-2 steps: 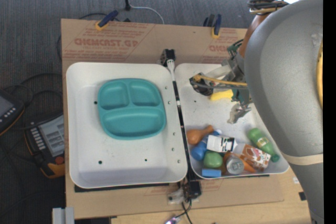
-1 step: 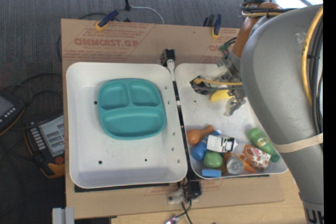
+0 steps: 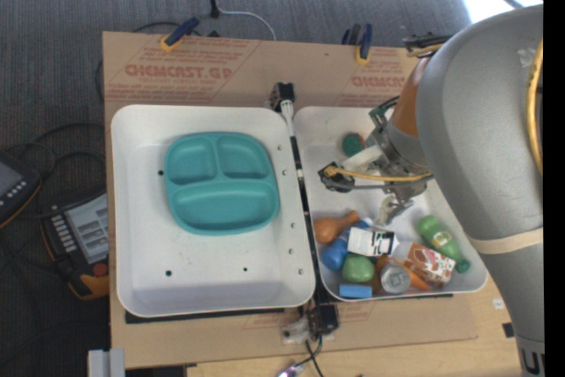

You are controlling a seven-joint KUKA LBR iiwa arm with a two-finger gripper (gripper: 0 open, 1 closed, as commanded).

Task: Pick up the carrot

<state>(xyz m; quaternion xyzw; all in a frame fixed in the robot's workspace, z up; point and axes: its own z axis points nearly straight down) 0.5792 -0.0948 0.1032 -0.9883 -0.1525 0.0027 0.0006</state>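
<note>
Left white bin (image 3: 141, 216): one smooth teal plastic tray (image 3: 222, 182) with three compartments, lying flat. Right white bin (image 3: 318, 137): a small orange plastic carrot (image 3: 334, 226) near the left wall, long axis level, thick end leftward, beside a blue block (image 3: 335, 255) and green bottle (image 3: 440, 240). The grey arm's two-finger gripper (image 3: 394, 206) reaches from the right, pointing down just right of the carrot; grip state cannot be told.
</note>
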